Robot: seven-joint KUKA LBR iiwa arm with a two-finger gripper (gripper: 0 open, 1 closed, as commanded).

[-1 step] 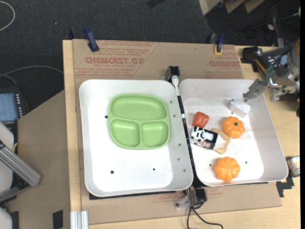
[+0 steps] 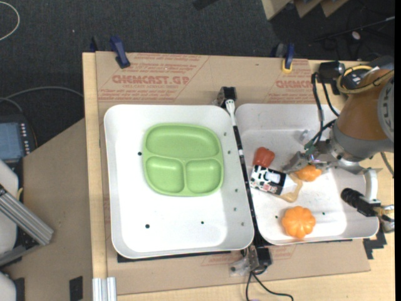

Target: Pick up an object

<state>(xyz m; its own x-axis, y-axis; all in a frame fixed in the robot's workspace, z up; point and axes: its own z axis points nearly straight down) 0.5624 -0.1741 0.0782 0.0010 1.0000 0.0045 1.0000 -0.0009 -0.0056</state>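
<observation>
The small orange thing (image 2: 306, 174) lies in the right bin (image 2: 276, 121), under the pincer (image 2: 305, 162); I cannot tell its grip. The brown desk (image 2: 94, 168) stands on dark carpet (image 2: 156, 17).
</observation>
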